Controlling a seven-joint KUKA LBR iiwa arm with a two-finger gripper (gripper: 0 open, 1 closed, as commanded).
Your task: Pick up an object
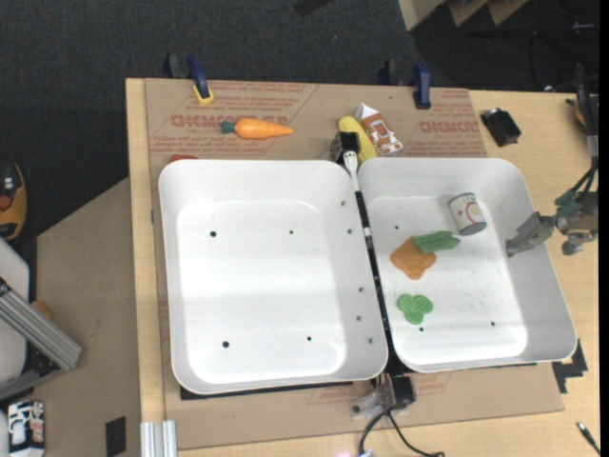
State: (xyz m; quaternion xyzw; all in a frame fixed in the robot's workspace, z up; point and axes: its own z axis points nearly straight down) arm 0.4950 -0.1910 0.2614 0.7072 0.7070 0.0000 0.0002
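The right bin (533,303) holds a few small objects. A small silver can (466,213) lies on its side toward the bin's far right. An orange flat piece (413,258) sits near the middle, and a dark green piece (437,242) touches its upper right edge. A lighter green piece (415,306) lies apart from them, closer to the front. The left bin (181,255) shows only its white floor.
On the cardboard behind the bins lie a toy carrot (257,129), a yellow and black item (349,139) and an orange-white box (382,133). Blue clamps (420,84) hold the board's far edge. A grey metal piece (529,234) with cables juts over the right bin's right rim.
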